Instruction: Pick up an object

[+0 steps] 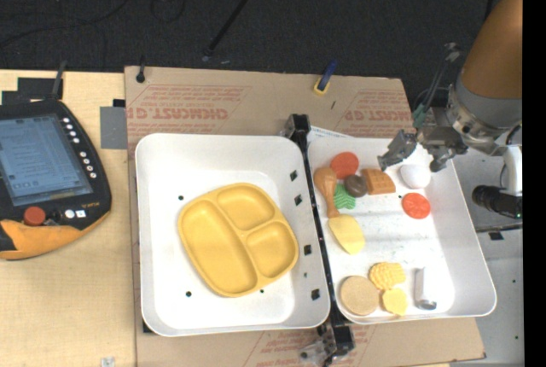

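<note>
- White and rounded, an egg-like object (415,174) lies in the right bin (465,212), near its far edge and directly beneath the gripper (420,150).
- We note other pieces in the same bin: a red round piece (345,163), an orange-brown block (379,182), a green ridged piece (345,198), a tan elongated piece (325,183), a red disc (416,206), a pale yellow lemon-like piece (346,234), a yellow corn-like piece (386,275), a beige round (358,295), a small yellow piece (395,301) and a grey metal item (422,289).
- We cannot identify the white object exactly; its top is partly covered by the gripper.
- The gripper's two dark fingers stand spread apart above the white object, with nothing seen between them; contact cannot be judged.
- The left bin (162,177) contains a yellow divided plate (237,237).
- A teach pendant (47,177) lies on the bench (85,288) to the left.
</note>
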Controlling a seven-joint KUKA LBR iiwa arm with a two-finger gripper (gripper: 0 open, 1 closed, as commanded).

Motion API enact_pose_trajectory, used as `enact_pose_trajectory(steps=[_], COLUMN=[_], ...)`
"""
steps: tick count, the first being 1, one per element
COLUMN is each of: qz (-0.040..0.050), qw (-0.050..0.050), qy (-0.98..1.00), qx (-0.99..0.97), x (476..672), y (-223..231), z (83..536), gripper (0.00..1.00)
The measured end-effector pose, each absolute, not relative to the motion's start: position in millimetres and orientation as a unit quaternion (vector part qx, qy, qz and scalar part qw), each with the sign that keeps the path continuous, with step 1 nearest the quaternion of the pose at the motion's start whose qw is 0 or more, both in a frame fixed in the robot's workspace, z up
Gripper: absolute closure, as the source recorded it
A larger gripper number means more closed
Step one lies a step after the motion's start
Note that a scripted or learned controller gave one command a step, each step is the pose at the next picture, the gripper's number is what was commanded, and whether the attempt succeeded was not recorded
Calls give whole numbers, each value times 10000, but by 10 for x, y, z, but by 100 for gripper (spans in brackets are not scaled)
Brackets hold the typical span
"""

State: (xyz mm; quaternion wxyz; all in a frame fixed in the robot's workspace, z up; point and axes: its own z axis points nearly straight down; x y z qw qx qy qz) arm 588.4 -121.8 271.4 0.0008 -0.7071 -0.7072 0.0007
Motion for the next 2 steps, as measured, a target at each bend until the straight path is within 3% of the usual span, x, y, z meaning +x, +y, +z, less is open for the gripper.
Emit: enact_pose_trajectory(steps=[2], qz=[23], qw=[36], qy=[-7071], qx=[-7071], x=[5840], y=[-1240], z=[1451], gripper=[0])
